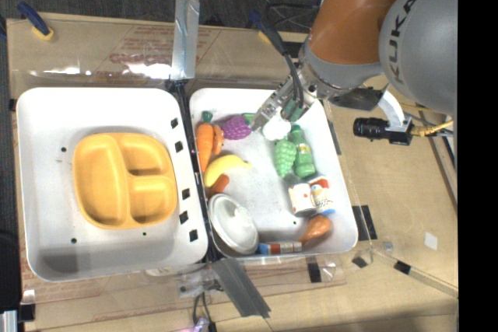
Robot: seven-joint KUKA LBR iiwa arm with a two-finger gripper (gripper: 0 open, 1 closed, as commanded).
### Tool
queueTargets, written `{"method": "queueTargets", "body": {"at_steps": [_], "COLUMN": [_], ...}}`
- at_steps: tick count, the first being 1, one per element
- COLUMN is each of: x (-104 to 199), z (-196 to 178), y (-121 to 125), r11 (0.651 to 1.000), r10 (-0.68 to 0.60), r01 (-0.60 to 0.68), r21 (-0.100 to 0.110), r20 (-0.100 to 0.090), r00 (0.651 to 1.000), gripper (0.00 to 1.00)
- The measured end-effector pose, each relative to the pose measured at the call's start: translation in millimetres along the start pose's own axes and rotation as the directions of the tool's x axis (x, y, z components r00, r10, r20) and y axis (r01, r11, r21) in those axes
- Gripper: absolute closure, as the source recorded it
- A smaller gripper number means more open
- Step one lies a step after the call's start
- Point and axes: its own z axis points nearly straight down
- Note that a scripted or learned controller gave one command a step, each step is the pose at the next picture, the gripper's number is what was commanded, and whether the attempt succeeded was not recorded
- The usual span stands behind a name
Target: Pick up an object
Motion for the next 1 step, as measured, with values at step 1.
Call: {"method": "queueTargets", "body": {"at_steps": [1], "x": [-0.2], "z": [-10.4], "y": [1.1], "r11": [1.0], "r10": [-0.006], "r01": [0.006], "r21": [0.0], "r20": [0.002], "r00": [1.0], "gripper": [1.0]}}
